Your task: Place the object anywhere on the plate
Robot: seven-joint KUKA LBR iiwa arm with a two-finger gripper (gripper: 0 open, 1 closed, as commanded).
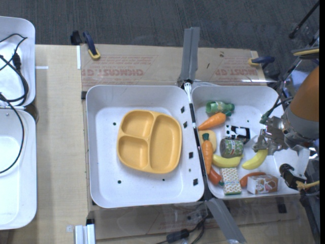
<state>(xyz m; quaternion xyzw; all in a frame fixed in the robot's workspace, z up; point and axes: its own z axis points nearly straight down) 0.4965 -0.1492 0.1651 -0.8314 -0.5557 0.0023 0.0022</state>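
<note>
Right now my gripper [265, 139] hovers over the right bin's banana [255, 159], whether spread or pinching I cannot tell, and the plate [150, 141] lies well apart to the view's left.

even bright overhead light, soft shadows, mild glare, slightly grainy.
</note>
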